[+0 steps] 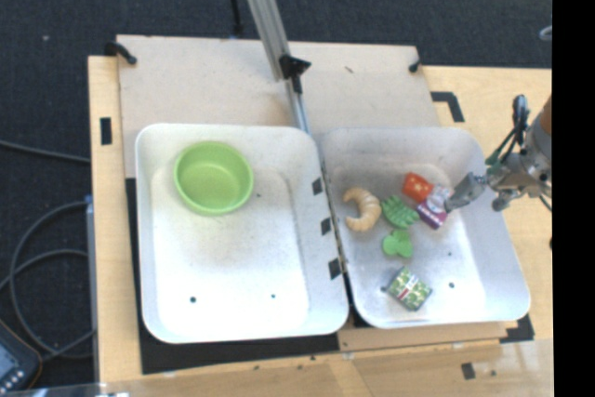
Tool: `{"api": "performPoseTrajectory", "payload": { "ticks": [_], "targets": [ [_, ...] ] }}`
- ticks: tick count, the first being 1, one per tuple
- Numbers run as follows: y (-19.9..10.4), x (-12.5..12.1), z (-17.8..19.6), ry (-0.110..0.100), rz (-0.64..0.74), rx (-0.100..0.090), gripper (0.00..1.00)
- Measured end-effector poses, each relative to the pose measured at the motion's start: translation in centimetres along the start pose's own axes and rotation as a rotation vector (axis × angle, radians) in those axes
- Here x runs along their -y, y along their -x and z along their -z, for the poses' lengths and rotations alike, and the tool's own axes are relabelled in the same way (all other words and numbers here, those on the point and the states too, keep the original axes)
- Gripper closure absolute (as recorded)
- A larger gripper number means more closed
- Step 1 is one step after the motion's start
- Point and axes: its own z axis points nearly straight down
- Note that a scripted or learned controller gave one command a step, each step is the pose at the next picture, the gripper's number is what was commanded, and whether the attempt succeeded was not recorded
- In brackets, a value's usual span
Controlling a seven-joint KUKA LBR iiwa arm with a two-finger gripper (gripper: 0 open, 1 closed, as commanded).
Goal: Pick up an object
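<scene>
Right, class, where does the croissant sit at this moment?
In the camera view, the croissant lies in the right bin, near its left wall, just left of the green toy.

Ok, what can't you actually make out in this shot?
- Gripper: too small and blurred in the camera view to tell its grip on anything.
- Arm: cut off by the right edge.
- Purple item: partly under the gripper, too blurred to identify.
- Packet: print too small to read.

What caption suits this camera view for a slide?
Pincer reaches into the right bin beside a purple item; green bowl sits in the left bin.
</scene>
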Motion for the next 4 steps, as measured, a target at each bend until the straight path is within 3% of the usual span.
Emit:
{"api": "performPoseTrajectory", "payload": {
  "ticks": [1,3,4],
  "targets": [
    [0.0,0.0,0.0,0.000,0.000,0.000,0.00],
    [-0.2,-0.9,-10.2,-0.006,-0.005,0.002,0.00],
    [-0.1,-0.9,-12.8,-0.003,-0.006,0.003,0.00]
  ]
}}
